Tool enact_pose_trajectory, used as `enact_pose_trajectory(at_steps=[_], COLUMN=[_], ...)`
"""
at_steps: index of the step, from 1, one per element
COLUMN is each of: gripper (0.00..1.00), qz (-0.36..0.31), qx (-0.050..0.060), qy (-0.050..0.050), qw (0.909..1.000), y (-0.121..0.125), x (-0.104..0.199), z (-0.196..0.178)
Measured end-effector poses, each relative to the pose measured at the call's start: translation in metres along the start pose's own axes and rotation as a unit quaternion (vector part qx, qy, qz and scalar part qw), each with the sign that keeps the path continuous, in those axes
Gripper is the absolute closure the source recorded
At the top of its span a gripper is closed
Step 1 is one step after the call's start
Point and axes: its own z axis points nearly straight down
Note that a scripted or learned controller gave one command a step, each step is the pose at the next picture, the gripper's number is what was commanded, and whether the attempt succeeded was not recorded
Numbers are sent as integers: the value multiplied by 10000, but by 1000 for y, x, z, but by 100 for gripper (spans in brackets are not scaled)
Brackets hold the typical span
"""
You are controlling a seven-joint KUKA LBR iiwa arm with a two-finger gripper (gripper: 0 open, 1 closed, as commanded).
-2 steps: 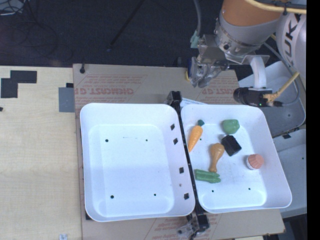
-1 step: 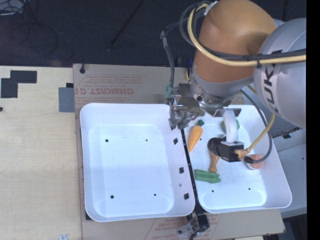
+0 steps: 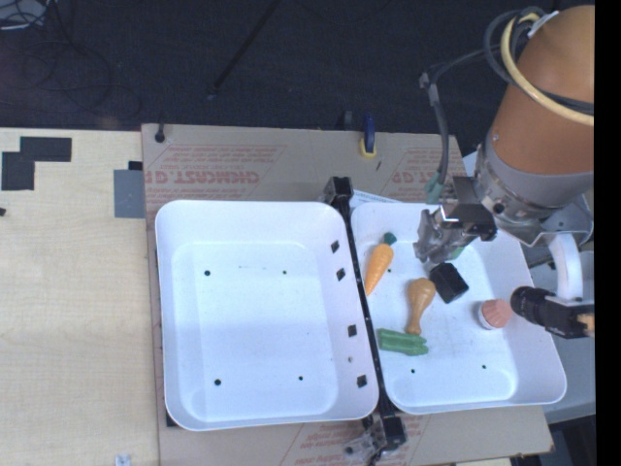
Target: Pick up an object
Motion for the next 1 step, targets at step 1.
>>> enact_pose_trajectory(at_steps=[1], gripper=[100], qz=[-60], qx=[10], qy=[1], qw=[10000], y=[70], x=[23], z=[36])
